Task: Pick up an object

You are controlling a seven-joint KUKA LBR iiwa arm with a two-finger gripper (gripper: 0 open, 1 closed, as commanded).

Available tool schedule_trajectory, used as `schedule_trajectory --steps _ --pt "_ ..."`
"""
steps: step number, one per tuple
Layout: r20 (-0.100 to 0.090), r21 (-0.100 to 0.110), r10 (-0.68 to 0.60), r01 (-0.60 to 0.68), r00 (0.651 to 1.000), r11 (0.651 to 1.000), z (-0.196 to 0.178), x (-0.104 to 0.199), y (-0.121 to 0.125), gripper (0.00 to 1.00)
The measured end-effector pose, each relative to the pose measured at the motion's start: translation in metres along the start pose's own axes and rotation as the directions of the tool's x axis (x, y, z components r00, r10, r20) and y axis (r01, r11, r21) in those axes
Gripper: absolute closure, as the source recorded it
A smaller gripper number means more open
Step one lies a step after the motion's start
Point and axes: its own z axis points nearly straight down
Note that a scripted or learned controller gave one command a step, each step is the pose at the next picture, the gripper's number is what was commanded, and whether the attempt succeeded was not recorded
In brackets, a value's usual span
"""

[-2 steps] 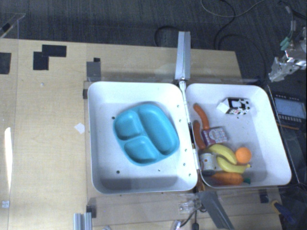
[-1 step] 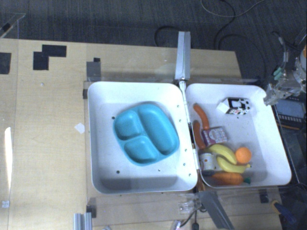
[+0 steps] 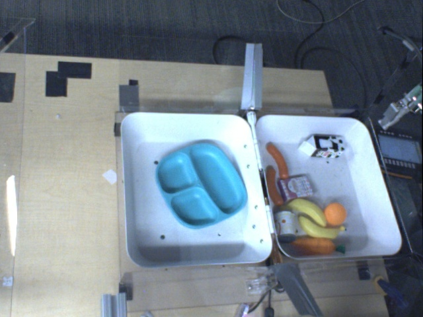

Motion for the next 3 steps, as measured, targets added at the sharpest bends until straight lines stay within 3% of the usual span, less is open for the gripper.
schedule_trajectory --steps 1,2,3 --pt "0.000 0.000 -0.188 0.188 0.982 0.982 -0.060 -0.009 0.020 1.00" --pt "0.000 0.001 0.250 -0.250 0.968 0.968 -0.096 -0.025 0.055 1.00" --pt "0.003 0.000 0.242 -0.242 0.970 0.970 -0.105 -0.024 0.058 1.00"
